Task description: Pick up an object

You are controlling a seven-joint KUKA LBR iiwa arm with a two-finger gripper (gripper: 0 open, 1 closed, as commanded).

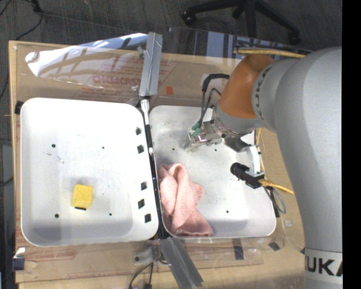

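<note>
Hovering over the right bin (262, 221) above a pink cloth (180, 200), the hand (200, 137) hides its finger state.

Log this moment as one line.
gripper: low in right bin, upper part, holding nothing seen | pink cloth: right bin, by divider | yellow block: left bin | pick: not yet done

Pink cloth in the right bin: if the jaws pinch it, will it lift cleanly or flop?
The pink cloth lies bunched in soft folds against the right bin's left wall, so it is probably floppy and would drape from a pinch. It looks light. It seems unlikely to roll or slip, though a shallow pinch might catch only one fold.
</note>
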